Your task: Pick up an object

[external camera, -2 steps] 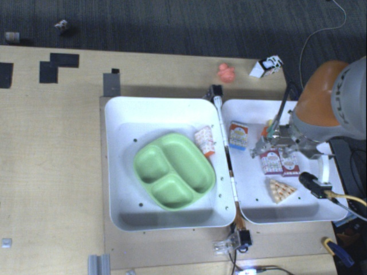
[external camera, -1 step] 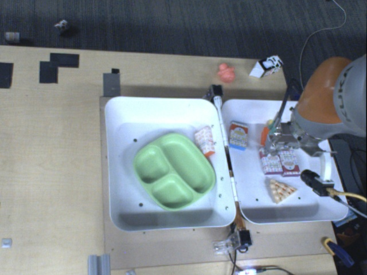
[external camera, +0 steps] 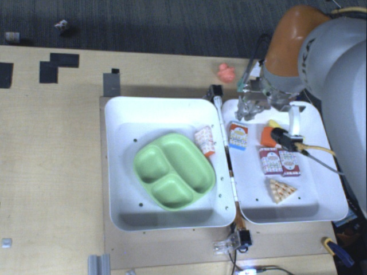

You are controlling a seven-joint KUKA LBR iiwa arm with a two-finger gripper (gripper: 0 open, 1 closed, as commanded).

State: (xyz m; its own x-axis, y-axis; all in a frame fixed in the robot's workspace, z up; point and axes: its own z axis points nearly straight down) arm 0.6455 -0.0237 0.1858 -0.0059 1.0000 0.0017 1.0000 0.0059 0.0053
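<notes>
Jaws (external camera: pixel 248 110) blurred above right bin's (external camera: pixel 252 208) far corner.

- In your left bin (external camera: pixel 114 171), a green divided plate (external camera: pixel 174 169) lies flat, with a small red-and-white packet (external camera: pixel 205 140) at its upper right edge.
- In your right bin (external camera: pixel 327 205): a small carton (external camera: pixel 238 136) (red, white and blue), an orange piece (external camera: pixel 268 136), two red cartons (external camera: pixel 279 161) side by side, and what may be a waffle wedge (external camera: pixel 281 189).
</notes>
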